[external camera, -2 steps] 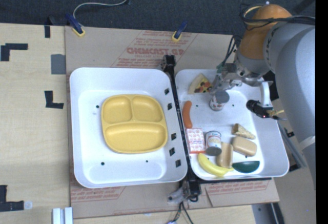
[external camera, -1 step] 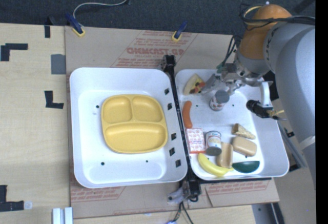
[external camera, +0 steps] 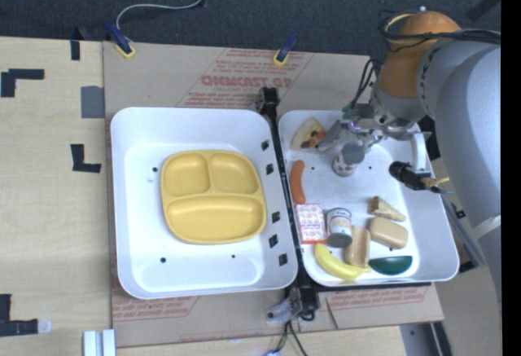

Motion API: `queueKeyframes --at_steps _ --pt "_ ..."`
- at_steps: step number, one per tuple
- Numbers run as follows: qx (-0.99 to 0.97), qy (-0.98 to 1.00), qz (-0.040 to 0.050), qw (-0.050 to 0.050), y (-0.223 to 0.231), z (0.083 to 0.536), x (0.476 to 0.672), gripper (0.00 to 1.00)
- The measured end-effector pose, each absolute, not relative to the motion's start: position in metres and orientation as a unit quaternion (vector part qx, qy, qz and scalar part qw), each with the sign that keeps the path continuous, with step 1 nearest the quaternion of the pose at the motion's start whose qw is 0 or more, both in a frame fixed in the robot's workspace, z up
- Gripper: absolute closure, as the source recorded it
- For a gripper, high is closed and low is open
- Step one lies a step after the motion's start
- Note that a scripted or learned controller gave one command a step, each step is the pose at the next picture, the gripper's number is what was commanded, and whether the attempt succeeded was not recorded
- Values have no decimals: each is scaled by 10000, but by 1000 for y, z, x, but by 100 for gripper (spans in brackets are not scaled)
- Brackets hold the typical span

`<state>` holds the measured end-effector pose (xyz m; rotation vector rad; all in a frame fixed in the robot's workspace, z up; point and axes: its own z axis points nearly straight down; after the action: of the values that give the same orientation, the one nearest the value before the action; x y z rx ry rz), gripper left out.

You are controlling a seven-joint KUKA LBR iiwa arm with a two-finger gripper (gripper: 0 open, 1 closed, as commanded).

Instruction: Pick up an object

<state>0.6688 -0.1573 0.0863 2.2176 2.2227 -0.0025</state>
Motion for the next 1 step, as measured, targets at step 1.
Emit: queueKeyframes --at_steps 1 --pt "7060 7082 -10 14 -157 97 669 100"
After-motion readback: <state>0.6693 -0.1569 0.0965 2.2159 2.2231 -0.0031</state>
